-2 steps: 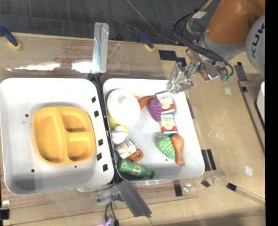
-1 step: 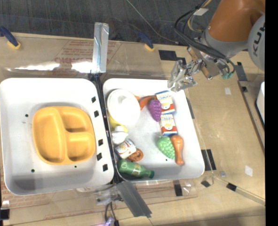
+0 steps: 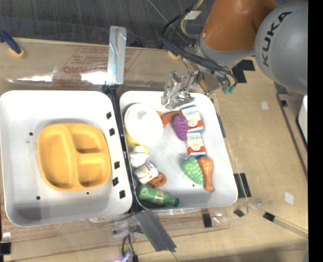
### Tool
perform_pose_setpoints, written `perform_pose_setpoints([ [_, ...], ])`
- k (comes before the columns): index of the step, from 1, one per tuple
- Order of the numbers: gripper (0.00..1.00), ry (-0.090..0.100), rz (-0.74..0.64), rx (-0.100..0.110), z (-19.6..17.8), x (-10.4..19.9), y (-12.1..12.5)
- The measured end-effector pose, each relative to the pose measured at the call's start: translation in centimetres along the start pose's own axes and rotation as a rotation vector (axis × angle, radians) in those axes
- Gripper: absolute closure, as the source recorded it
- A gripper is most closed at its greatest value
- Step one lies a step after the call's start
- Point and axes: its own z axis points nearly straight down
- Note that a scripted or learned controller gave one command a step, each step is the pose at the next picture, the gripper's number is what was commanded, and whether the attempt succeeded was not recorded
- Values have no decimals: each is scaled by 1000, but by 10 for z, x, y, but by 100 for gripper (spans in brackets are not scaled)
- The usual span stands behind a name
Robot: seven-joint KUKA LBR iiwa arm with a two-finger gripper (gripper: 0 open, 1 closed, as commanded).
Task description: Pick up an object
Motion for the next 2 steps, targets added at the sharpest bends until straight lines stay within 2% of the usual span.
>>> perform_pose_setpoints([
  [1,100,2,-72,1,24,5,-29],
  [2,100,-1,9,1,7,-27,40],
])
